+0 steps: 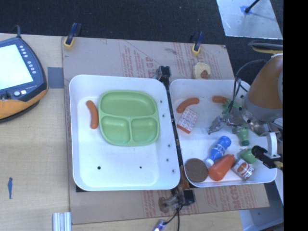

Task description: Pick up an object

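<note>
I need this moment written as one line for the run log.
phase: reach | arm: over right bin | gripper: low beside blue bottle | held: cannot tell | left bin: green tray, sausage

The arm [262, 93] at the scene's right shows a rounded orange band above a grey wrist, thin black cables looping beside it, and dark metal gripper [219, 124] parts.
</note>
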Available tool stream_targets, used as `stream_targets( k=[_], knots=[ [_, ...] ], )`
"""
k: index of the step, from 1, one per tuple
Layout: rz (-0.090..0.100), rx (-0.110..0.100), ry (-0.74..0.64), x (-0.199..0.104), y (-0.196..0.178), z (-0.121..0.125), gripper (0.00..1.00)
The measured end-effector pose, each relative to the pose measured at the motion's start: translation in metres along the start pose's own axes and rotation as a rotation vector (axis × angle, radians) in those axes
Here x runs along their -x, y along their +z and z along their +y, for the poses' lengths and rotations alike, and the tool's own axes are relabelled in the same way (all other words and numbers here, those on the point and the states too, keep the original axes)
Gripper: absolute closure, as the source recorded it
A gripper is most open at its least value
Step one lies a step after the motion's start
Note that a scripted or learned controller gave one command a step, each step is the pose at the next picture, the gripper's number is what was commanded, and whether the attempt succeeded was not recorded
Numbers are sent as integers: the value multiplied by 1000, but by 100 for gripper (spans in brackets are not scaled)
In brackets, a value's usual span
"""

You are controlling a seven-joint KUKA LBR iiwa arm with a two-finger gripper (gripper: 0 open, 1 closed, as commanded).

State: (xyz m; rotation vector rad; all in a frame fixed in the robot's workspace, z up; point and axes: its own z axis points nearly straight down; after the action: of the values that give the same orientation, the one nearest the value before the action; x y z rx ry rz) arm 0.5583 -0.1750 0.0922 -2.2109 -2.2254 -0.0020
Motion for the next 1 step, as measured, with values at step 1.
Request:
stream_targets(
  k=[1],
  knots=[
    [18, -4, -6, 20, 0, 73, 0]
  ],
)
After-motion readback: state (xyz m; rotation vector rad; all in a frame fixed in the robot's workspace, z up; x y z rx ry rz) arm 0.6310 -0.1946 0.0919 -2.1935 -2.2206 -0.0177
